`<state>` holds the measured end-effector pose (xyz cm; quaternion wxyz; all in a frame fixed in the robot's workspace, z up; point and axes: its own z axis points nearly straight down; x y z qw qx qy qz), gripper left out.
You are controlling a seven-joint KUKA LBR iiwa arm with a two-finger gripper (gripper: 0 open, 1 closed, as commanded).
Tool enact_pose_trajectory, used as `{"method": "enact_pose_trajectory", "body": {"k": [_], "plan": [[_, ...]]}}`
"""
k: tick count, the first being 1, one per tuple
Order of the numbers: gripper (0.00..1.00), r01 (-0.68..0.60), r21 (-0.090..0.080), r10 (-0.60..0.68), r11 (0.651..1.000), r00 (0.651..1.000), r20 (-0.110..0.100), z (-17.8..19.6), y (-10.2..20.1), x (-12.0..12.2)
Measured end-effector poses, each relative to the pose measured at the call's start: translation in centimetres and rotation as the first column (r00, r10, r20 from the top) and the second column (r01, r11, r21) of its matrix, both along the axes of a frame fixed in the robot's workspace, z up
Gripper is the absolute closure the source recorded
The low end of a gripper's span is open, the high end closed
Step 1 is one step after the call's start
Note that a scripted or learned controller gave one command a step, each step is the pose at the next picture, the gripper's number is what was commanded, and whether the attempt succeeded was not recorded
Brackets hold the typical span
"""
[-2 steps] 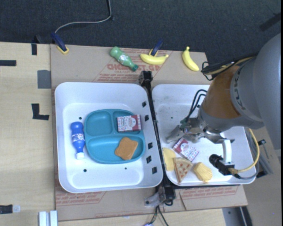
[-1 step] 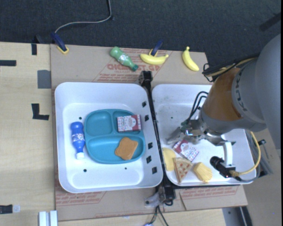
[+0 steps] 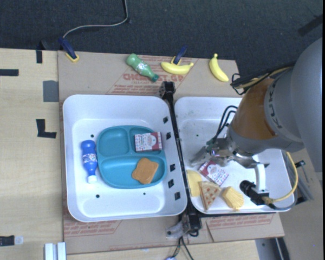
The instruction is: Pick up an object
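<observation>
1. Red-and-white packet (image 3: 214,174): lies flat on the floor of the right bin (image 3: 194,118), toward its near half and just below the gripper (image 3: 206,155). Contact between the two cannot be confirmed.
2. Gripper: low over the right bin, left of the arm (image 3: 309,91). The metal parts there blur together, so I cannot tell whether the jaws are released or clenched.
3. Right bin, other contents: a pale yellow slice (image 3: 193,180) sits against the left wall. A tan wedge (image 3: 207,195) is just beside it, and a yellow block (image 3: 233,197) is to the wedge's right. All three lie along the near edge, close to the packet.
4. Left bin (image 3: 81,118): holds a teal divided tray (image 3: 115,156).
   - A red-and-white carton (image 3: 148,141) is in its upper right compartment.
   - A toast slice (image 3: 145,170) is in its lower right compartment.
   - A blue bottle (image 3: 88,160) lies on the bin floor just beside the tray's left edge.
5. Cardboard behind the bins: a green bottle (image 3: 142,67) and two bananas (image 3: 176,67) (image 3: 219,69).
6. Obscured: the arm covers much of the right bin's far side. Print on the packet and carton is too small to read.
</observation>
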<state>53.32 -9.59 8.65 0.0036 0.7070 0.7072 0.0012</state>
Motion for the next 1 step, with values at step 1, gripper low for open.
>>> {"method": "enact_pose_trajectory", "body": {"k": [1], "plan": [[0.0, -0.001, 0.001, 0.001, 1.0, 1.0, 0.001, 0.01, 0.01, -0.21]]}}
